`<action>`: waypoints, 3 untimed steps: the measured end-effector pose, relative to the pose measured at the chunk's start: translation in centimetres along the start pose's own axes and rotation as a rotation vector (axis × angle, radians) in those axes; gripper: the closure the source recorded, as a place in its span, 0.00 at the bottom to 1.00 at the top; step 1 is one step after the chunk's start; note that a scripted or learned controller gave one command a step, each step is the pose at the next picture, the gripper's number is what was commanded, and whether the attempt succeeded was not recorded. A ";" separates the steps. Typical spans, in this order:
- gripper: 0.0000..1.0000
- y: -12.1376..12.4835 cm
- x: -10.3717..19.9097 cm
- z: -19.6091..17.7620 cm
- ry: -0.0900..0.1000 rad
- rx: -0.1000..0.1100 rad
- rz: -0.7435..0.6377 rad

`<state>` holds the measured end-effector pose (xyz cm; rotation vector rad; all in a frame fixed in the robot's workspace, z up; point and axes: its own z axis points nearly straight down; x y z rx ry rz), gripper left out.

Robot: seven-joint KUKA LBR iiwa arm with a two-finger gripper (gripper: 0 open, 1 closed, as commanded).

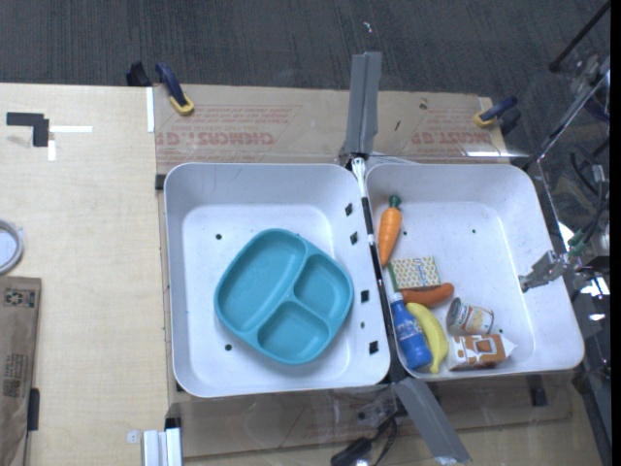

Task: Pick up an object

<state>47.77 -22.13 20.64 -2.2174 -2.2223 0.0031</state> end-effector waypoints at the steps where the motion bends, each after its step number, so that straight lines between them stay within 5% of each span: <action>1: 0.00 3.7 3.8 11.5 0.000 -0.001 0.094; 2: 0.00 3.2 9.5 11.5 0.000 0.000 0.012; 3: 1.00 3.2 9.4 10.7 0.000 0.001 0.016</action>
